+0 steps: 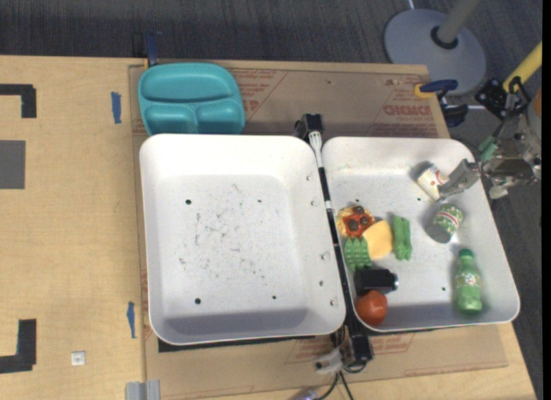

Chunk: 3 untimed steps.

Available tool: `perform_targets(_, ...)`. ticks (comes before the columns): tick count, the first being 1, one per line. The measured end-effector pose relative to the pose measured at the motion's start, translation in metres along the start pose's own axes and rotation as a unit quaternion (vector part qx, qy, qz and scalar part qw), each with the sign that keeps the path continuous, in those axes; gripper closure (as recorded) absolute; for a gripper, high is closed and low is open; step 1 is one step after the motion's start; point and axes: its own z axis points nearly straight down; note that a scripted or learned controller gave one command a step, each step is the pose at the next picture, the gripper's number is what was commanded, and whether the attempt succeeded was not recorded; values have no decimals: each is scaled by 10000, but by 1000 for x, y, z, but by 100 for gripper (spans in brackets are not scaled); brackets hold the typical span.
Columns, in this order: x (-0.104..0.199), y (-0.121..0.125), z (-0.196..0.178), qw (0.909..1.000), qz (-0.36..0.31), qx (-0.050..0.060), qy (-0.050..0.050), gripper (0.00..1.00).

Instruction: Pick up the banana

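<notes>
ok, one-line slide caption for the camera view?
Gripper reaches into the right bin from the right, above a green bottle, tomato and other toy food.

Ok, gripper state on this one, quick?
Gripper: cannot be told; it hangs over the right bin, near a small white item.

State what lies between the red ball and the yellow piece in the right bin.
A small black object lies between red ball and yellow piece, in the camera view.
</notes>
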Motion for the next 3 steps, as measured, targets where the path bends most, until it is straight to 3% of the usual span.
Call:
perform_targets(1,44,-28,166,9995,305,-18,4,0)
perform_targets(2,76,-65,166,9994,-350,-39,-12,0)
perform_targets(3,74,34,166,9956,941,-19,0,0)
